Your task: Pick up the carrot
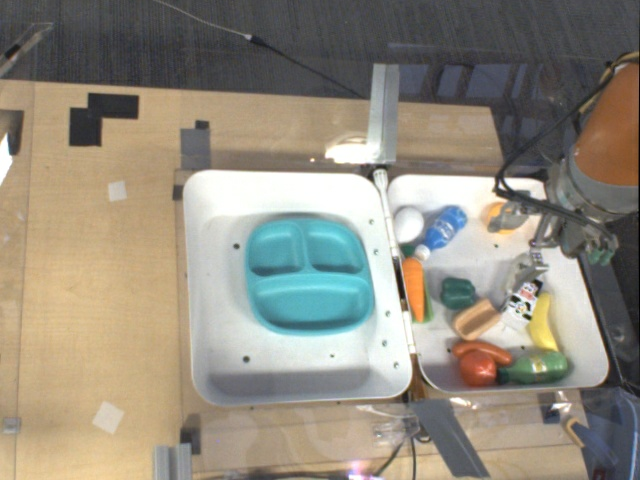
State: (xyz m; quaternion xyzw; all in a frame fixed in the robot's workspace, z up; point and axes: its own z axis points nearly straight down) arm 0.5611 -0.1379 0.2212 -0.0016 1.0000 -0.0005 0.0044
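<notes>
One carrot [414, 289] — right bin's [590, 313] left wall.

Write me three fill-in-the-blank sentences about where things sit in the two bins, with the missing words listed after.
1. The teal tray lies in the ____ bin.
2. The carrot lies along the right bin's ____ wall.
3. The banana in the right bin is coloured ____.

Missing words: left; left; yellow
</notes>
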